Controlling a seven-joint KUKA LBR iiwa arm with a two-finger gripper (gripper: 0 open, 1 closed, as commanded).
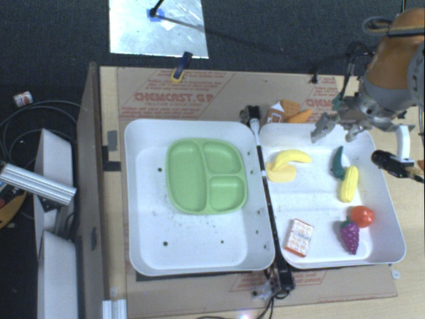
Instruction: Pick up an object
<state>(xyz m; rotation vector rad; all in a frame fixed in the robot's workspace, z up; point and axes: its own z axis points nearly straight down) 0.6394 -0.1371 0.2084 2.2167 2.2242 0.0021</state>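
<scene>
I am watching the gripper [339, 129] hanging over the top edge of the right bin [385, 244], at about one o'clock in the camera view. Its two fingers are standing spread wide with nothing between them, so as I judge it the pick is not yet made: no object is lifted, and the descent, the closing and the raise are all left to do.

The candidates are all lying in the right bin. Nearest, at about seven o'clock from the gripper, a banana [290, 158] is resting on a flat yellow slice [281, 173], both smooth moulded plastic, curved and slippery-looking. At about six o'clock from the gripper, a dark teal piece [338, 163] is lying just beside a knobbly yellow corn cob [348, 183]. Further down the bin, a round glossy tomato [361, 215] is sitting just above a bumpy purple grape cluster [350, 237], and a flat printed card box [299, 236] is lying towards six o'clock.

The left bin [149, 244] is carrying a green divided plate [204, 177], matte with three rounded wells. An orange toy [297, 115] is lying on the cardboard-covered surface [199, 92] behind the bins.
</scene>
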